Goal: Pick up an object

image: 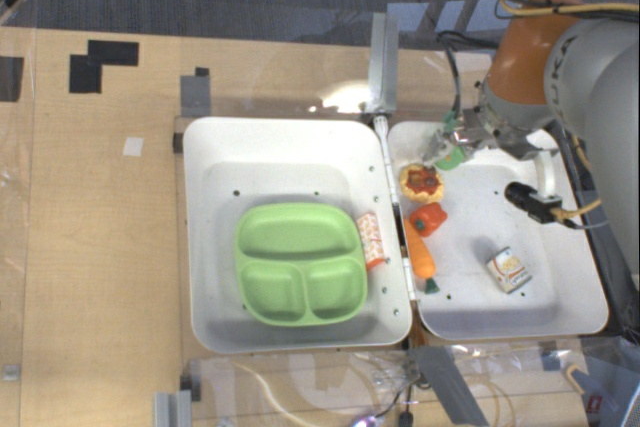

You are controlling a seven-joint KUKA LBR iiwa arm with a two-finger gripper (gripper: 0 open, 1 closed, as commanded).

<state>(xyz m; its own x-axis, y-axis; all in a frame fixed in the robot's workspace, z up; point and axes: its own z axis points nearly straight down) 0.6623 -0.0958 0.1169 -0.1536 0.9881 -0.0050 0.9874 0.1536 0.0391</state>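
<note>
My gripper [452, 137] hangs low over the far left corner of the right bin [560, 305], below the orange band of the arm [530, 55]. A small green object [453, 157] lies directly under it, partly hidden by it. Close by in the same bin are a round pizza-like toy [421, 181], a red pepper [428, 218] and an orange carrot [423, 258]. A small white and orange box [508, 269] rests toward the bin's near right.
The left bin [210, 315] holds a green divided plate [300, 263] and a small orange-and-white packet [370, 240] against its right wall. A black part with cables [530, 200] sticks out over the right bin's right side. A metal post [383, 65] stands behind the bins.
</note>
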